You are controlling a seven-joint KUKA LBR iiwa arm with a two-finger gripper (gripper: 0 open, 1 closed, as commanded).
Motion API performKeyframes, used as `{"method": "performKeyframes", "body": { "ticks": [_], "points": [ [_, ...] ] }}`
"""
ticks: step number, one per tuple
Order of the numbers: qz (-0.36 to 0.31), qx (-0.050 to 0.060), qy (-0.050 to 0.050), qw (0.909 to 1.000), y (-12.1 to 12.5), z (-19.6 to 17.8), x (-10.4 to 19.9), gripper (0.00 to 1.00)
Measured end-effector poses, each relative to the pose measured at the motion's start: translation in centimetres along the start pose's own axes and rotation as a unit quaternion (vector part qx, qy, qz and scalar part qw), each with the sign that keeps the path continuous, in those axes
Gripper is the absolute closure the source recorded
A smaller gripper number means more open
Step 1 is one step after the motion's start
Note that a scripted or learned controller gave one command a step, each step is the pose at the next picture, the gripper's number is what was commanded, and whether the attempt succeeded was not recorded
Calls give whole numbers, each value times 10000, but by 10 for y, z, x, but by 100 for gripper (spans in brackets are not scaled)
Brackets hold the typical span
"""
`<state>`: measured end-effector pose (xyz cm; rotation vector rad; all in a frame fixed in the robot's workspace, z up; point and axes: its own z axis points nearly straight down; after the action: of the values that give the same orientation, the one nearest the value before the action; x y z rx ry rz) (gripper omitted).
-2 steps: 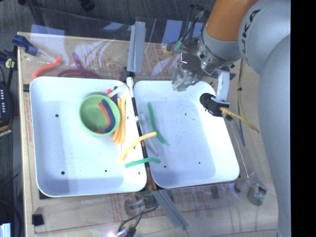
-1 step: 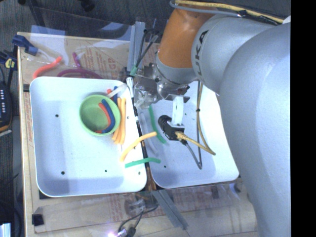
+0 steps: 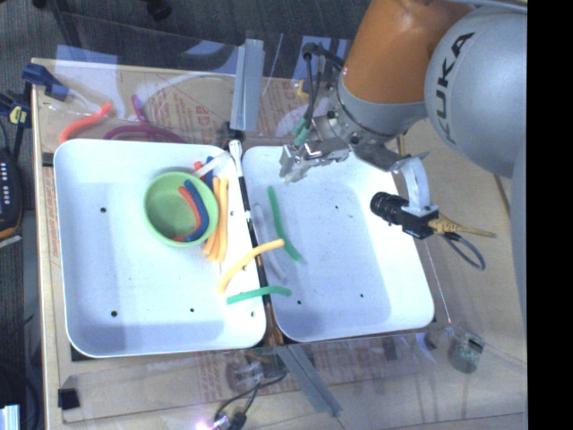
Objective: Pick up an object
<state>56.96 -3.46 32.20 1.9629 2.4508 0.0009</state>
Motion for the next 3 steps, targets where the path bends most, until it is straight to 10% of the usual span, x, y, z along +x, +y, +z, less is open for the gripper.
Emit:
{"method": "performKeyframes", "body": {
  "ticks": [1,2,3],
  "points": [
    [-637,35,5,9980,38,116,39,100],
    [444,6,1,9990,73,56,-24,100],
    [1286,32,10,9917,57,131,-55,100]
  ]
}}
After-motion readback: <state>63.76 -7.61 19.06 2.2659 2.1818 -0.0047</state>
